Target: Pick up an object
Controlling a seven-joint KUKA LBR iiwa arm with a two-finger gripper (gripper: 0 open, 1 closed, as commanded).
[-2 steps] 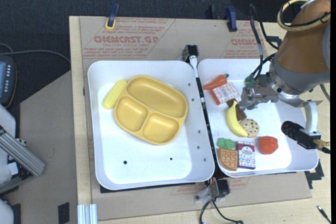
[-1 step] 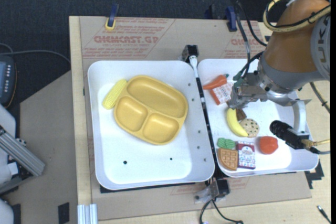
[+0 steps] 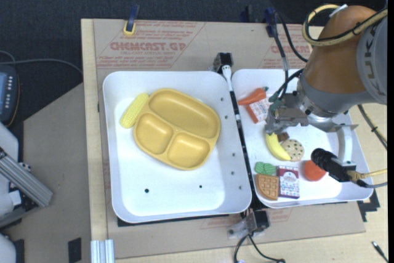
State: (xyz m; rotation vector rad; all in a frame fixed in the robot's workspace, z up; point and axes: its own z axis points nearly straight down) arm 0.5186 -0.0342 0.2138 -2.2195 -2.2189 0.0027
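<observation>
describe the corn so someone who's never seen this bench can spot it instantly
Start at the left bin, the one holding a yellow divided tray. The corn cob lies against that tray's upper-left edge, on the bin floor. It matches the tray's yellow but is a small, bumpy, elongated piece, not a smooth dish.

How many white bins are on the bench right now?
2. The left bin holds a yellow divided plate and toy corn; the right bin holds small toy foods under the arm.
</observation>
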